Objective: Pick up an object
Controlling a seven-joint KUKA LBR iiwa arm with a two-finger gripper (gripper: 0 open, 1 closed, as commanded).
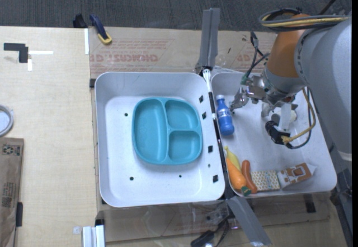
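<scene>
Here, the right bin point(313, 150) holds a blue bottle point(225, 117) lying against its left wall, a carrot point(235, 173) and a red sausage-like piece point(249, 177) near the front left corner, and a flat printed packet point(279, 177) along the front edge. The gripper point(267, 107) hangs over this bin's rear part, right of the bottle and apart from it; whether its jaws are spread cannot be told. The left bin point(109, 145) holds a teal divided plate point(166, 130) at its middle.

A teal divided plate point(167, 130) sits in a white bin point(106, 145), with a blue bottle point(225, 116), an orange carrot point(235, 175) and a red sausage point(248, 177) alongside.
</scene>
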